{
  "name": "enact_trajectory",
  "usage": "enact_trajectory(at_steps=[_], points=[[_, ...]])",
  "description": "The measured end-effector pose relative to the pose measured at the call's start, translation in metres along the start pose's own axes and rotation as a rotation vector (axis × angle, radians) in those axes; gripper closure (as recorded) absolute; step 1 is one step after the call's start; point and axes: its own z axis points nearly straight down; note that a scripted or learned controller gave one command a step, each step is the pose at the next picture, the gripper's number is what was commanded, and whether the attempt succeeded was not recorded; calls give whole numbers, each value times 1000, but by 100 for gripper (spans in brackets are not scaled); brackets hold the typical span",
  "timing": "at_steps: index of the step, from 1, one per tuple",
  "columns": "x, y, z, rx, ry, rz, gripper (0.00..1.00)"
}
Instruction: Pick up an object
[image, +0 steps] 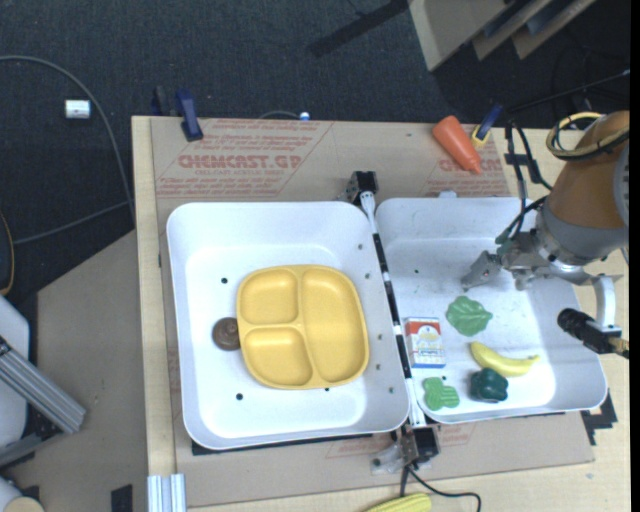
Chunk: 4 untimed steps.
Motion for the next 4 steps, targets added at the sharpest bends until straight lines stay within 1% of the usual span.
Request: enact_trajectory(at_steps=[1,2,3,4], points=[[33,-72,30,-1,0,0,0],[35,-101,29,-1,1,0,0],[36,-100,19,-4,0,1,100],[139,-51,-72,-5,1,-3,100]])
